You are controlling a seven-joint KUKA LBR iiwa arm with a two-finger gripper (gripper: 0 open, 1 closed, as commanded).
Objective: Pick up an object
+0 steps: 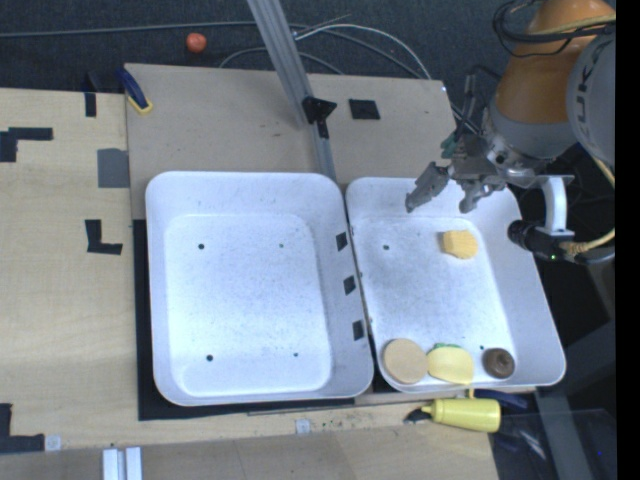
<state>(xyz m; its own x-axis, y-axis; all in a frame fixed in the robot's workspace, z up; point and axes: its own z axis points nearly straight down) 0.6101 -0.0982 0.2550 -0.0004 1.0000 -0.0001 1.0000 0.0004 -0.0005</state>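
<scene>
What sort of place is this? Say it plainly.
Probably a robotics lab test bench: a grey and orange arm with its gripper open above two white bins, a taped wooden bench, loose cables behind.

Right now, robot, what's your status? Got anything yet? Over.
End effector open, holding nothing, above right white bin. Nearest: small yellow-orange spongy chunk, below it. Path clear.

Arm (560, 58) cut off at right edge; green item (447, 348) largely behind yellow piece (452, 365).
</scene>
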